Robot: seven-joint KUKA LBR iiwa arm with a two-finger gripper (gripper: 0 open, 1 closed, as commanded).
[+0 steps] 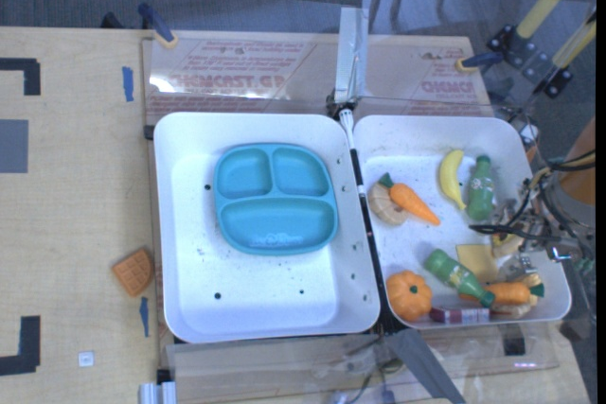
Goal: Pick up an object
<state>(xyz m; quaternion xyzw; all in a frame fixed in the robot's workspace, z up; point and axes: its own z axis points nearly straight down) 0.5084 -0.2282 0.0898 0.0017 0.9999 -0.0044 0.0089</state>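
Pumpkin (411, 294) near green bottle (456, 273)

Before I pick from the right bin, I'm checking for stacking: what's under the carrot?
The carrot lies across a tan round piece, with its green top at that piece's upper edge. The part of the piece beneath the carrot is covered.

The pale wooden bench (66, 203) bears two shallow white plastic bins (180, 232), with a small orange waffle-patterned square (133, 272) just left of them.
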